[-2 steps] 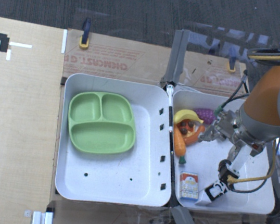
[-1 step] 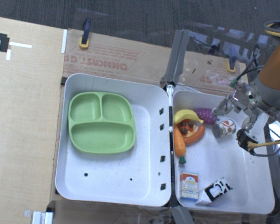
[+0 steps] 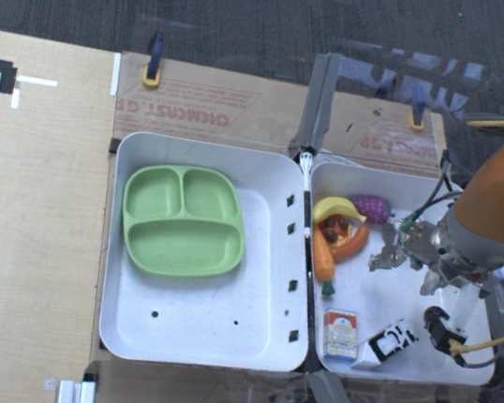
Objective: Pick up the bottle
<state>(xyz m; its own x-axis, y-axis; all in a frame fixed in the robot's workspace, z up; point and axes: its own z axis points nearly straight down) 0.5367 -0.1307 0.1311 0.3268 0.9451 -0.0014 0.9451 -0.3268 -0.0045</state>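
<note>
A small black-and-white bottle (image 3: 393,342) lies on its side near the front of the right bin (image 3: 453,370). My gripper (image 3: 408,270) hangs over the middle of that bin, a little behind the bottle and apart from it. It is open, with only the white bin floor between its fingers. The grey arm with the orange band (image 3: 500,192) reaches in from the right.
A yellow banana (image 3: 338,208), purple grapes (image 3: 371,207) and an orange carrot (image 3: 323,256) crowd the right bin's back left. A small red-and-white box (image 3: 340,335) lies left of the bottle. A green divided plate (image 3: 182,221) sits in the left bin (image 3: 203,330).
</note>
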